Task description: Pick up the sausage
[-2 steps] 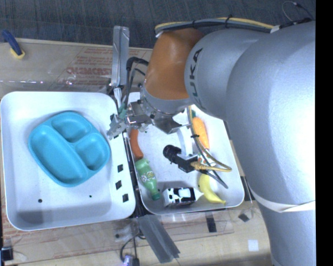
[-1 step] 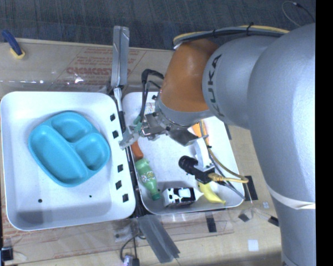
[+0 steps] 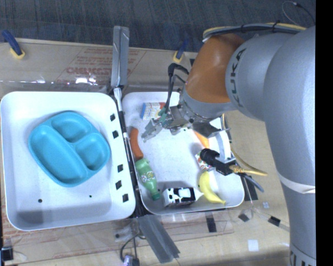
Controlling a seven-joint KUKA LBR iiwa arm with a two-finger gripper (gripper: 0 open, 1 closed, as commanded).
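The sausage (image 3: 135, 142) is a slim orange-red stick lying along the left wall of the right bin (image 3: 172, 148), pointing toward the back. The gripper (image 3: 157, 124) hangs over the back-left part of that bin, a little right of and behind the sausage's far end. It is apart from the sausage, and nothing shows held in it. The grey arm with its orange band (image 3: 213, 76) covers the bin's back right.
A green bottle (image 3: 146, 177) lies just in front of the sausage. A black-and-white carton (image 3: 180, 195) and a banana (image 3: 209, 188) sit at the bin's front. A white-blue packet (image 3: 150, 110) lies at the back. The left bin (image 3: 22, 204) holds a blue divided plate (image 3: 69, 147).
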